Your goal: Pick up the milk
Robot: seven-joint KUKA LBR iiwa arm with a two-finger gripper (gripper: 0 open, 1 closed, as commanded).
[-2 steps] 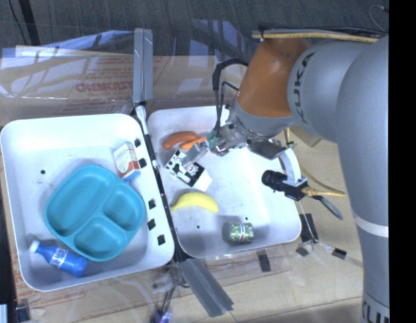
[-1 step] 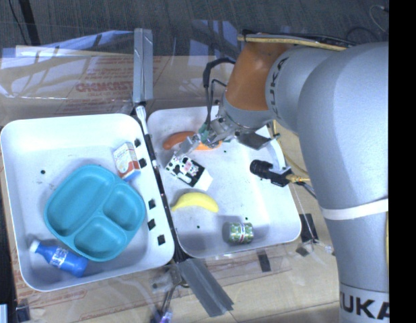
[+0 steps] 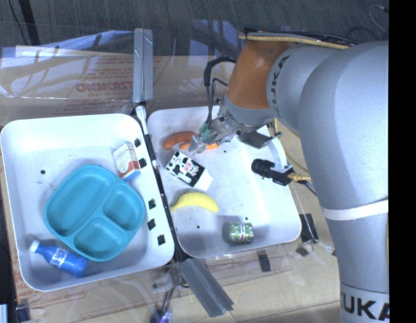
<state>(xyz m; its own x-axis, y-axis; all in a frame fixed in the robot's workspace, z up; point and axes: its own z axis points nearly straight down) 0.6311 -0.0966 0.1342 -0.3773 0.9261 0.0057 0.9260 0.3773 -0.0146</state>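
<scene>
Milk carton in the right bin, gripper just beyond it.

In the left bin [image 3: 19, 180] lie a blue divided plate [image 3: 93, 210], a small white and orange carton [image 3: 124, 159] and a blue bottle [image 3: 60, 258]. In the right bin [image 3: 279, 214] the black-and-white spotted carton, which I take as the milk [image 3: 188, 168], lies flat close to the left wall, with a banana [image 3: 194, 202] nearer and a green can [image 3: 240, 232] near right. Its long axis seems to run from far left to near right. The gripper [image 3: 209, 138] hangs just to the far right of the milk, beside an orange item [image 3: 176, 140]; whether it is open or closed I cannot tell. I judge that the next move is a short shift to the near left, then down.
</scene>
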